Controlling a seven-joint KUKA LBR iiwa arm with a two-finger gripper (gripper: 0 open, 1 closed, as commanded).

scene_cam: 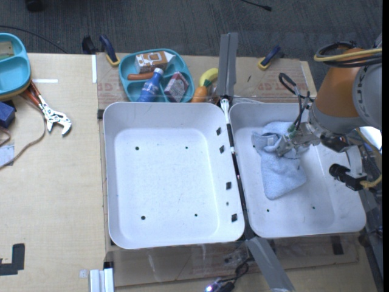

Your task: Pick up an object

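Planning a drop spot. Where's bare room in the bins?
Left bin: its whole floor, wall to wall. Right bin: the front strip between the cloth and the near rim, plus the front right corner. Crowded: the right bin's back half, where the tool sits on the bunched cloth.

We see a pale wooden tabletop (55, 193) carrying two white bins: the right bin (340, 221) lies under the fingers (284, 147), the left bin (121, 224) beside them. A teal tray (129, 72) and a wrench (53, 118) rest farther off.
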